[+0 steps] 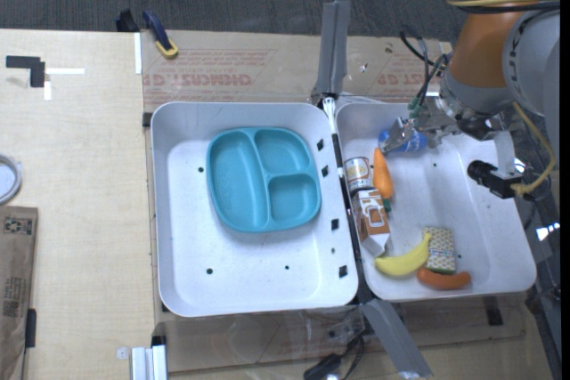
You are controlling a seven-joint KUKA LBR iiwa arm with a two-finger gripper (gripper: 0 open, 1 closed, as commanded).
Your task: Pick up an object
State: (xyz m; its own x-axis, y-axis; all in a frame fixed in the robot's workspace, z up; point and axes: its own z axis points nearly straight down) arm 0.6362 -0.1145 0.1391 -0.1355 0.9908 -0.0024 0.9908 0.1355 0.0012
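My gripper (pixel 417 125) reaches down into the back left of the right bin (pixel 481 218), below the orange wrist band. A small blue and clear object (pixel 394 141) lies right at its tip; I cannot tell whether it is gripped. Just in front of it lie an orange carrot (pixel 382 173) and a small can (pixel 356 172). Further forward are a brown and white carton (pixel 372 214), a yellow banana (pixel 402 261), a yellow-green sponge (pixel 440 250) and an orange-red sausage-shaped toy (pixel 443 279).
The left bin (pixel 178 218) holds a teal divided plate (pixel 264 178). A grey divider post (pixel 333 49) stands behind where the bins meet. A blue and yellow clamp (pixel 158 35) and a tape roll (pixel 7 180) lie on the bench at left.
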